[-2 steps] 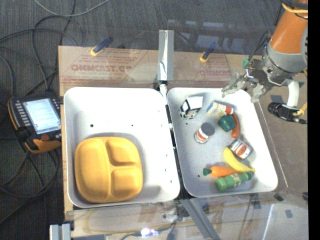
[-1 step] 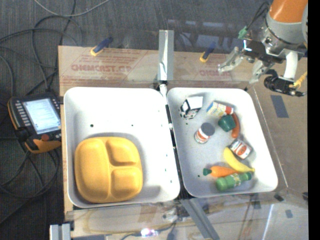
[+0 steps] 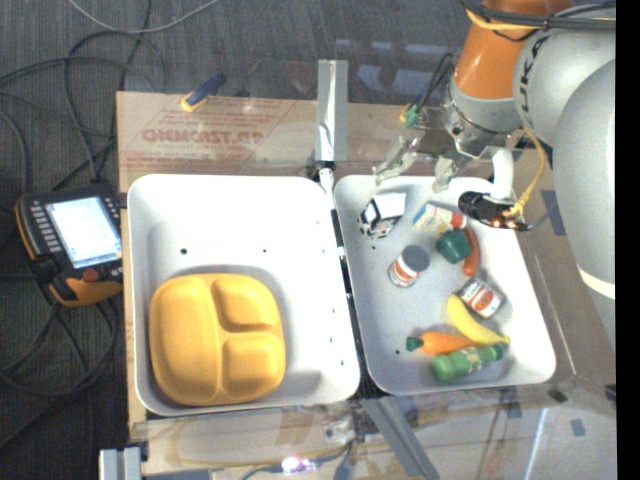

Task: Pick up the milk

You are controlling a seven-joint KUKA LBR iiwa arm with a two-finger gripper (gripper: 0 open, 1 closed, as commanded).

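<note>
The milk (image 3: 383, 214) is a small white carton with black patches. It lies at the far left corner of the right bin (image 3: 535, 318). My gripper (image 3: 417, 171) hangs just above and behind it, over the bin's far rim, at the end of the grey arm with the orange band (image 3: 497, 43). One finger (image 3: 392, 163) points down-left toward the carton and the other finger (image 3: 443, 176) sits to its right. The fingers stand apart with nothing between them, and the carton is clear of both.
The right bin also holds a pale box (image 3: 436, 215), a can (image 3: 408, 265), a red pepper (image 3: 465, 248), a second can (image 3: 482, 298), a banana (image 3: 470, 324), a carrot (image 3: 440, 344) and a green bottle (image 3: 465, 361). A yellow divided plate (image 3: 218, 338) lies in the left bin (image 3: 240, 208).
</note>
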